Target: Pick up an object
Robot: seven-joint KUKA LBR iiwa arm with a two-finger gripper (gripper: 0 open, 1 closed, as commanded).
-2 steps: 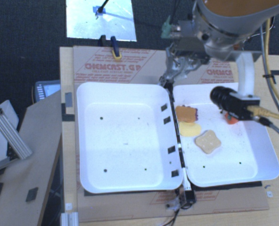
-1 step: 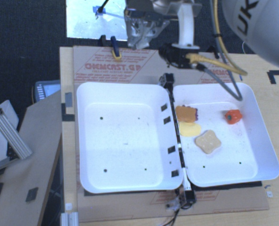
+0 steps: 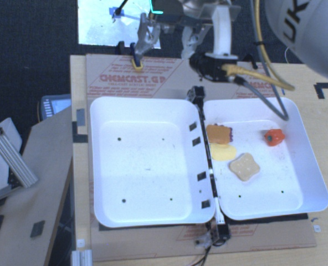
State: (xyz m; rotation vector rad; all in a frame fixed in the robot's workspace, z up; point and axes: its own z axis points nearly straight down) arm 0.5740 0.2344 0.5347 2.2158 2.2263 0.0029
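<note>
Pale wooden bench [image 3: 78, 165] – 2 shallow white plastic bins [image 3: 147, 165]; right bin [image 3: 305, 170] holds 4 toy foods. Dark carpet [image 3: 31, 37] behind. Two-finger gripper [image 3: 164, 40] above bench – fingers apart, holding nothing.

Printed in red along the back edge of the board [image 3: 169, 73] under the bins: "CHEMCAST GP". Lettered on the arm [image 3: 305, 21]: "UKA".

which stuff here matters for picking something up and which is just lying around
Part of the job:
- claw, raised beyond the bins
- orange block, yellow slice, tan toast piece and red pepper-like toy, all in the right bin

Just lying about:
- left bin
- grey cable
- cardboard sheet
</note>
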